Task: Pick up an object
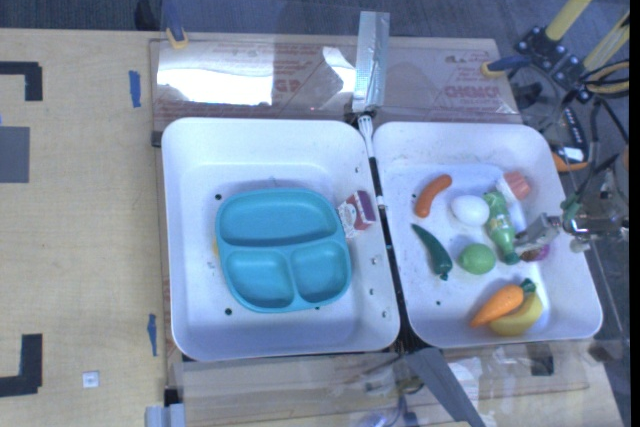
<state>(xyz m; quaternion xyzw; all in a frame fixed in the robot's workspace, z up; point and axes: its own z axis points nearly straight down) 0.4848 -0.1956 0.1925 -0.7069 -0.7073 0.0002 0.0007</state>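
Nearest you, at the front of the right-hand bin [575,315], a toy carrot [497,304] lies against a yellow banana [524,315]. Just behind them sits a round green lime [477,259], with a dark green pepper [434,251] to its left. In the left-hand bin [190,245], a teal divided tray [283,248] rests in the middle, and a small crumpled packet [359,211] lies beside the tray's right rim, close to the wall shared by both bins.

Farther back in the right bin, you see a white egg [468,209], a green bottle-like toy [500,227] just to its right, an orange sausage-shaped piece [432,195] to its left and a reddish item [517,183] toward the far corner. The tool [545,233] reaches in over the right wall, low beside the green bottle-like toy; you cannot tell from here how it is set, and nothing visibly sits in it.

Beyond the bins, clear plastic sheeting [250,65] covers the tabletop [70,245].
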